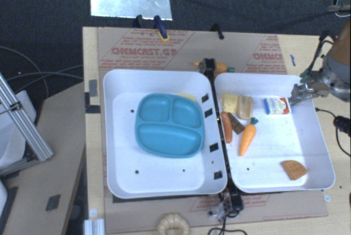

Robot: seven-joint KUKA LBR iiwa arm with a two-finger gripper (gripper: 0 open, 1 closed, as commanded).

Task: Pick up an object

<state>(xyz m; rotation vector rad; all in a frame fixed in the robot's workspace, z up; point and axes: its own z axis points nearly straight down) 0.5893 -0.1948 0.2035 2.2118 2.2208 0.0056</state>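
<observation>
The right bin (307,141) holds several small items: a white packet with blue and red ends (276,105), an orange carrot (247,138), a second slimmer carrot (227,127), a pale yellow block (230,103), a tan bread-like piece (244,107), a dark brown piece (236,124) and a brown cracker (294,169). My gripper (303,91) hangs at the right bin's far right rim, just right of the white packet, with nothing visibly between its fingers.
A blue divided plate (167,124) lies in the left bin (123,173), with a yellow item's edge (188,97) poking out behind it. Black clips (209,67) run along the seam between the bins. A beige ring (173,224) rests on the bench's front edge.
</observation>
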